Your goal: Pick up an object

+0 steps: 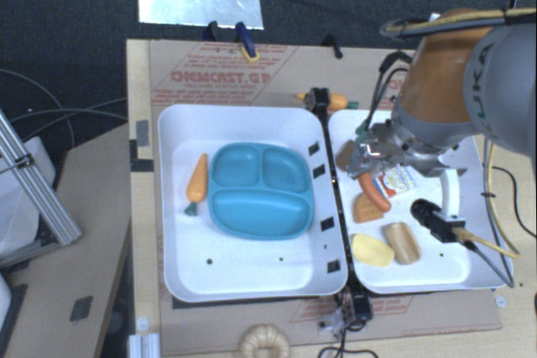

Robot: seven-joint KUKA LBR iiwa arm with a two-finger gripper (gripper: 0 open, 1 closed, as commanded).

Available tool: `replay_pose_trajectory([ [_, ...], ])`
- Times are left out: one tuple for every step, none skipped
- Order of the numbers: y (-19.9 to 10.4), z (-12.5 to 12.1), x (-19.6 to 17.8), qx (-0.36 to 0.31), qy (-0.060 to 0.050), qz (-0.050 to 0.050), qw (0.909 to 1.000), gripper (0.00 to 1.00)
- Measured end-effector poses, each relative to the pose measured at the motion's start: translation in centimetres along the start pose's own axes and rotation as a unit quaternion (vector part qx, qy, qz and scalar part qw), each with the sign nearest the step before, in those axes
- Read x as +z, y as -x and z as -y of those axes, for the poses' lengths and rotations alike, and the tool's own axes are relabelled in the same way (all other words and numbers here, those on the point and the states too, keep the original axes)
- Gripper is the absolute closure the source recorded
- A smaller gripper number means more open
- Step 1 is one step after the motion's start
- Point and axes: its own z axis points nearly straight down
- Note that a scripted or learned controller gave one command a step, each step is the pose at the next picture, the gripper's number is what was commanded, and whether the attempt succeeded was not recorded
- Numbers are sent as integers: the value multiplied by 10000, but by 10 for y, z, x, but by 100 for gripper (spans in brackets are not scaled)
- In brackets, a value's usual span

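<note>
My gripper [366, 153] hangs over the far left part of the right bin [419, 286], low above its floor. Just in front of it lies a red-orange sausage [376, 192], slanted, beside a white printed packet [398, 179]. An orange-brown piece [366, 210] rests against the sausage's near side. Nearer the front lie a pale yellow piece [370, 251] and a tan bread-like roll [404, 241]. Nothing shows between the fingers, and the wrist hides how they stand.
The left bin [172, 205] holds a blue divided plate [257, 189] and an orange carrot [197, 178] at its left. A yellow item [336, 102] sits behind the bins, and a pale ring [267, 341] lies at the bench's front edge.
</note>
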Motion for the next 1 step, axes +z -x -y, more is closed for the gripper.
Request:
replay_pose_trajectory([
  [3,7,12,26,-10,5,10000,100],
])
